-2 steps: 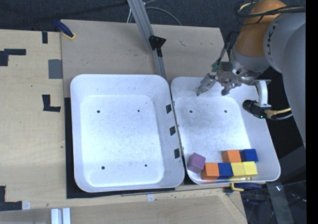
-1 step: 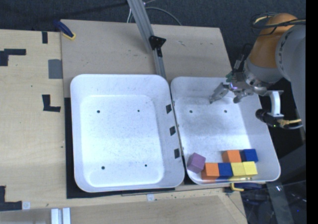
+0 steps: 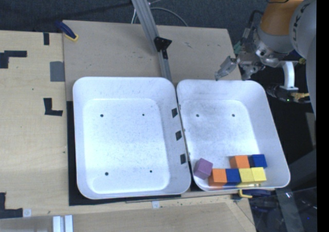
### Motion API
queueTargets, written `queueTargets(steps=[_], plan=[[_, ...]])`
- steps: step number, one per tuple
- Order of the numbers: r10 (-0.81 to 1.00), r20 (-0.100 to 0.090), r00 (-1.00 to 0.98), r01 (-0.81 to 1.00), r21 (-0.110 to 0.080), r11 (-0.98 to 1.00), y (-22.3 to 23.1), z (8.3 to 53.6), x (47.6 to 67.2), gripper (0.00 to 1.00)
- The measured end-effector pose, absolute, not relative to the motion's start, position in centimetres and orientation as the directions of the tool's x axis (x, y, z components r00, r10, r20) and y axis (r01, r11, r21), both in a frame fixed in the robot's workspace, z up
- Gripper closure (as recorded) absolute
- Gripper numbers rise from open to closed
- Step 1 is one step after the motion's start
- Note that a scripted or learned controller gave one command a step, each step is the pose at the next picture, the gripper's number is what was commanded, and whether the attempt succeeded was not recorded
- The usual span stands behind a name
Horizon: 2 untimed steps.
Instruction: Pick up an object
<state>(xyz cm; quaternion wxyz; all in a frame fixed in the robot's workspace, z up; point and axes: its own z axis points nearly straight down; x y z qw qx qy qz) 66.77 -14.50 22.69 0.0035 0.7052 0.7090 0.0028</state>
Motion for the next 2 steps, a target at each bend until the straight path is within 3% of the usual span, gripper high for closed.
queueTargets(steps=[2], plan=[[1.000, -0.002, -0.002, 1.000, -0.001, 0.002, -14.68, 22.11, 66.51, 0.00]])
